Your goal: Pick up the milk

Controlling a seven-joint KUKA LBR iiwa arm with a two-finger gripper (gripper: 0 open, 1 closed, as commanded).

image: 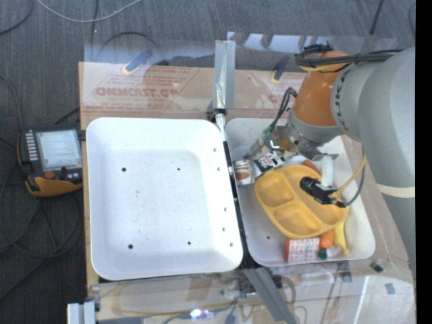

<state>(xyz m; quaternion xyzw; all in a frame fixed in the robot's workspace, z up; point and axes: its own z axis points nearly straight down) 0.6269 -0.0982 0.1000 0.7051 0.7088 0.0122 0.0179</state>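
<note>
Camera view shows what looks like the milk (268,159), a small white carton right under the gripper (273,147), with a can (243,173) just beside and a yellow plate (290,204) near, so, though I cannot tell if the gripper is wide or closed, it should squeeze only the milk.

Dark grey carpet floor (169,12) crossed by loose cables (64,9).
</note>
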